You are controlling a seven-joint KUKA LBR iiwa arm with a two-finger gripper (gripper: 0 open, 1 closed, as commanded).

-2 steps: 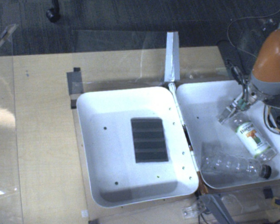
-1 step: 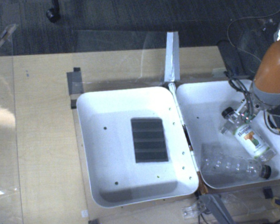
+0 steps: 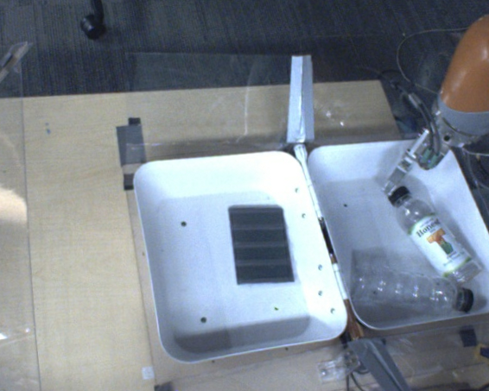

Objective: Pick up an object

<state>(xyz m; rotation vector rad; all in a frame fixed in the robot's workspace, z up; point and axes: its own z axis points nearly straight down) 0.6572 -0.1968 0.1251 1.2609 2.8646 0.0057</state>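
A clear plastic bottle [image 3: 431, 237] with a white and orange label lies aslant in the right bin [image 3: 347, 179], its dark cap pointing up-left. A second clear bottle [image 3: 402, 288] with a black cap lies along that bin's front wall. A dark ribbed rectangular pad [image 3: 261, 243] lies flat in the middle of the left bin [image 3: 171, 241]. My gripper [image 3: 409, 163] reaches in from the upper right over the right bin's back corner, just above and right of the labelled bottle's cap. Nothing is seen held in it.
The arm's orange band [image 3: 472, 66] hangs over the bench's back right corner, with cables behind it. A metal post [image 3: 299, 98] stands behind the wall between the bins. A clear sheet covers the bench at the left.
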